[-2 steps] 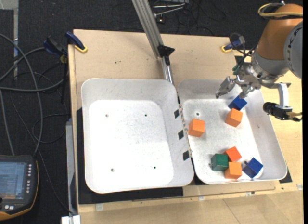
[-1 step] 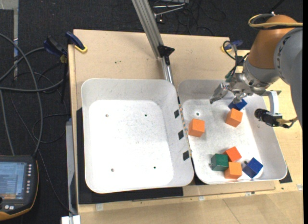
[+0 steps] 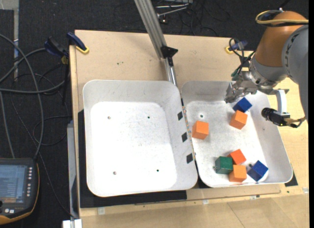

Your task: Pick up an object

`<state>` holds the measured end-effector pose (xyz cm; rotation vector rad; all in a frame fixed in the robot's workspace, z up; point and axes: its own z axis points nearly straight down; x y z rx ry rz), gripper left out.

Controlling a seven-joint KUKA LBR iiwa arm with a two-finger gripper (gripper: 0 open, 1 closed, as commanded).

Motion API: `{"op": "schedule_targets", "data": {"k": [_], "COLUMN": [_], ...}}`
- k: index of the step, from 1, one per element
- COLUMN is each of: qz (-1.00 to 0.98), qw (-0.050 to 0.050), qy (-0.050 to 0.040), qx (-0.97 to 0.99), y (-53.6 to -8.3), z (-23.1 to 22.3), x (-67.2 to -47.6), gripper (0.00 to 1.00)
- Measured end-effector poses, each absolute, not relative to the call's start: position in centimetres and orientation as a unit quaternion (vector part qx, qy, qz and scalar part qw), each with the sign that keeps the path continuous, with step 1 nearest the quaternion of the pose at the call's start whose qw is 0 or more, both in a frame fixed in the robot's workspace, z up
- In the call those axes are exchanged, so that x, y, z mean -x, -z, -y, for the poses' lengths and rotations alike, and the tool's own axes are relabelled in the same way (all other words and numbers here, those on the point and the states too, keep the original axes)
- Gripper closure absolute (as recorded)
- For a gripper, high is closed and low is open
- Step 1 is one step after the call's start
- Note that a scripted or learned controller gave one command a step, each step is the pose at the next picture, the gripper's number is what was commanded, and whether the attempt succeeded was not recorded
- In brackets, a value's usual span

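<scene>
White bins: the left bin [image 3: 98,124] and right bin [image 3: 274,148] lie side by side on the bench.
Arm: grey with an orange band, reaching in from the right over the right bin's far end.
Gripper [image 3: 234,93]: whether it grips anything cannot be told.
Blue block [image 3: 243,105]: just near-right of the gripper, touching an orange block [image 3: 238,119].
Near cluster: green block [image 3: 224,164] among orange and blue ones.

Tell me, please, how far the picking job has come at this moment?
Done: nothing lifted; all cubes lie in the right white bin. In hand: the pincer hangs beside the upper blue cube, with no cube seen between its fingers. Left: grasp and lift one.
</scene>
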<state>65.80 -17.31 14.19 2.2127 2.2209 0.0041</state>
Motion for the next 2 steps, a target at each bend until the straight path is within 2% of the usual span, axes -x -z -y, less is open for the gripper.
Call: {"op": "schedule_targets", "data": {"k": [1,2], "qz": [-0.707,-0.708], "qw": [0.004,0.004], "qy": [-0.0018,-0.002], "qx": [-0.707,-0.706], "y": [-20.1,-25.7], "z": [18.2,18.9], "x": [-65.6,-66.5], "gripper": [1.0,1.0]}}
